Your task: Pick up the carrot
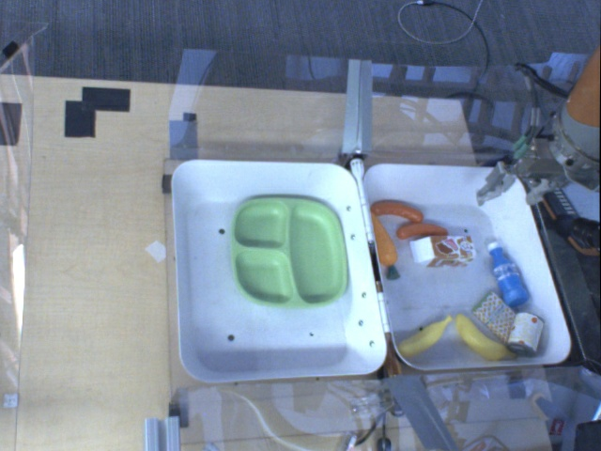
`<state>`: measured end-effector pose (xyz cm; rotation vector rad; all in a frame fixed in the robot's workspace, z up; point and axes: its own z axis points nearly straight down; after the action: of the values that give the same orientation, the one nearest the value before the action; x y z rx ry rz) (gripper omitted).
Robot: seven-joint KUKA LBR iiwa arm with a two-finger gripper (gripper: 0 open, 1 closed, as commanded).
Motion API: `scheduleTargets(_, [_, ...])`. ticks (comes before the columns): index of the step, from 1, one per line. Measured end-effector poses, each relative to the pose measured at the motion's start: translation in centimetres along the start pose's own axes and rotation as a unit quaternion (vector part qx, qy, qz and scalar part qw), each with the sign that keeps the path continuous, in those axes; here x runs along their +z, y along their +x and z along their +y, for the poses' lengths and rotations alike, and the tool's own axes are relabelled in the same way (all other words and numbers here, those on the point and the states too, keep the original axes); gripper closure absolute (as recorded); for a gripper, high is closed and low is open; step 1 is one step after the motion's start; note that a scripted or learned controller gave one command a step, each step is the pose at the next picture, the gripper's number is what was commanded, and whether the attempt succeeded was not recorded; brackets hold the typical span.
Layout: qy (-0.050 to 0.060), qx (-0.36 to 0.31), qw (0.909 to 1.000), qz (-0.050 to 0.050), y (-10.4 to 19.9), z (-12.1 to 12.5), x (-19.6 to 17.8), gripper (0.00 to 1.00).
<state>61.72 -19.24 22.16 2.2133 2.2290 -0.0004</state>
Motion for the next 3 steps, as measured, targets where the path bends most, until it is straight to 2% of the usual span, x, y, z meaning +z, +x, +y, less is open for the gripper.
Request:
scheduleTargets(1, [-0.001, -0.004, 1.0000, -0.001, 0.2, 0.2, -1.0, 1.00])
scheduleTargets(2, [-0.002, 0.074, 0.9972, -0.001, -1.1, -0.3, -13.6, 1.00])
scheduleTargets(3, [-0.001, -0.054, 0.9985, 0.000, -0.5, -0.3, -8.4, 1.00])
